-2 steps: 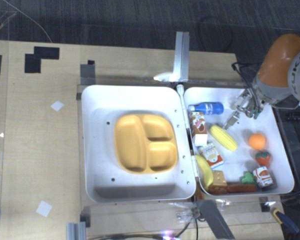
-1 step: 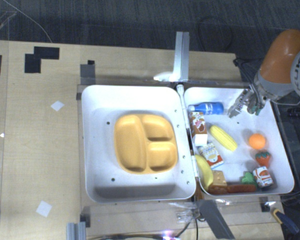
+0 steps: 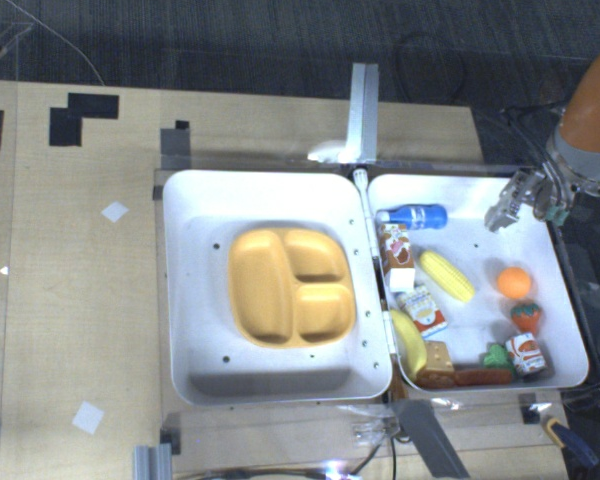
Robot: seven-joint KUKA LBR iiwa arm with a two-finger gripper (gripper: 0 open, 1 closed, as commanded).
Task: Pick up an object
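The right bin (image 3: 570, 298) holds several items. A blue bottle (image 3: 412, 216) lies at its back left, with a yellow corn cob (image 3: 447, 275) in the middle. An orange (image 3: 514, 283) and a red strawberry (image 3: 525, 316) lie to the right. A small can (image 3: 527, 354) and a green piece (image 3: 496, 355) sit at the front right. A banana (image 3: 410, 338), a brown box (image 3: 437, 364) and small cartons (image 3: 397, 249) line the left wall. My gripper (image 3: 517, 205) hangs over the bin's back right corner, apart from every item, right of the bottle and behind the orange.
The left bin (image 3: 190, 268) holds a yellow divided tray (image 3: 290, 286). A metal post (image 3: 364, 108) stands behind the wall between the two bins. The wooden bench (image 3: 70, 298) stretches to the left.
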